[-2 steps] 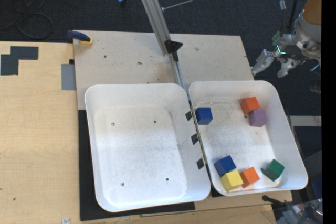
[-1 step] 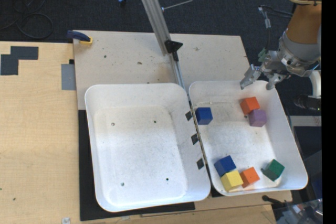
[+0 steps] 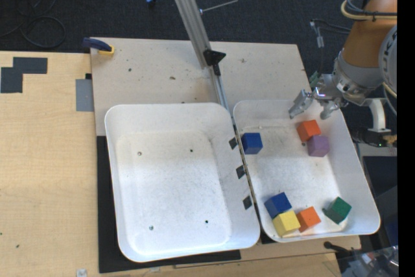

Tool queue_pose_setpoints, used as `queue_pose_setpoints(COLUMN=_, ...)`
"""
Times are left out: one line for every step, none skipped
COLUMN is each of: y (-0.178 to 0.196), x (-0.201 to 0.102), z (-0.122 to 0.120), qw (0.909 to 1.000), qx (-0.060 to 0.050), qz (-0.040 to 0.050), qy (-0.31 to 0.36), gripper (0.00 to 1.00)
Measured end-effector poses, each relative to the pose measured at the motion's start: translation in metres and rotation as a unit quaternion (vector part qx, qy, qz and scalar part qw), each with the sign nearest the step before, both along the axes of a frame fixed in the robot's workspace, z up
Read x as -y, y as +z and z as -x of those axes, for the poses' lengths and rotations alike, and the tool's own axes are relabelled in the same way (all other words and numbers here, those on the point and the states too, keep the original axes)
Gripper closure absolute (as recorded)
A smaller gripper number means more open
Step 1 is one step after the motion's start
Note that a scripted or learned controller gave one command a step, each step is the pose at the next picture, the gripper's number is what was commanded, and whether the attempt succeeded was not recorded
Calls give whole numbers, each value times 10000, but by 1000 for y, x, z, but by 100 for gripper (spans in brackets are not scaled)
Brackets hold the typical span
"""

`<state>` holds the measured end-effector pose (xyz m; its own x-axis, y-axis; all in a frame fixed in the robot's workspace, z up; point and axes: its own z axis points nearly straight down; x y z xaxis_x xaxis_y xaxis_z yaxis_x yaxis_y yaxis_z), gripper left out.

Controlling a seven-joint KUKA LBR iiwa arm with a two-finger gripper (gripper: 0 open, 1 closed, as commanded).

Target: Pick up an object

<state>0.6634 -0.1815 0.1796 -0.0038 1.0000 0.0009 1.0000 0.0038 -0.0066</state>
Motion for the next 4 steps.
queue_pose_setpoints(y=-50, x=3, z=9, qw=10000, qx=18, qz=3, qy=-17, gripper=0)
queue_pose_setpoints(y=-39, x=4, z=9, qw=10000, qx=21, qz=4, qy=-18, gripper=100)
queue_pose_setpoints(y=5, x=5, z=5, qw=10000, qx=48, qz=8, qy=-18, gripper=100)
queue_pose_setpoints(y=54, x=10, z=-4, qw=10000, qx=55, qz=13, qy=-6, gripper=100)
